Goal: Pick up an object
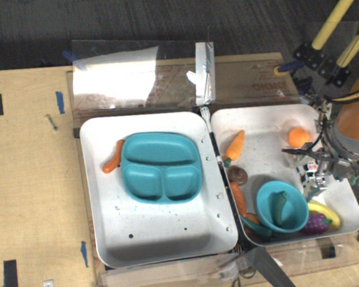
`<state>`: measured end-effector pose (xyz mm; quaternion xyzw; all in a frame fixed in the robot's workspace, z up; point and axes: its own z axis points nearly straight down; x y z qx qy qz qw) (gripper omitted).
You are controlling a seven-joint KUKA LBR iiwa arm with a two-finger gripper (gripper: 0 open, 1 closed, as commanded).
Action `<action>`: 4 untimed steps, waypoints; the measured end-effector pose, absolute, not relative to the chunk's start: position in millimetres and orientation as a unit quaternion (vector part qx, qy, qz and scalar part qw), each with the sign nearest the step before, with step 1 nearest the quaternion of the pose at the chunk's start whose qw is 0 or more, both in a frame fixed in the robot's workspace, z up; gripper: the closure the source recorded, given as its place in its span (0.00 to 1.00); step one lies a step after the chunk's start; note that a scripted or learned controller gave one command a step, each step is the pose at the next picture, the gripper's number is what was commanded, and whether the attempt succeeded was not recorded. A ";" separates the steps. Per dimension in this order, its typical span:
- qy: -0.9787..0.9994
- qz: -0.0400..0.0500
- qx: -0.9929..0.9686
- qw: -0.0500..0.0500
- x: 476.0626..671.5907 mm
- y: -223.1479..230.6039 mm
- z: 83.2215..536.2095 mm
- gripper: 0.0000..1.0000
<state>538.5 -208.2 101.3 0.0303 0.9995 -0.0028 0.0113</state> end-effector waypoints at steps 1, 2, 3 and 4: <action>0.995 -0.001 0.095 0.004 532.2 -201.1 88.4 0.00; 0.993 -0.001 0.117 0.006 555.1 -195.4 88.3 0.00; 0.999 0.000 0.044 0.005 482.7 -106.4 89.8 0.00; 0.995 -0.001 0.094 0.009 530.7 -136.4 194.9 0.00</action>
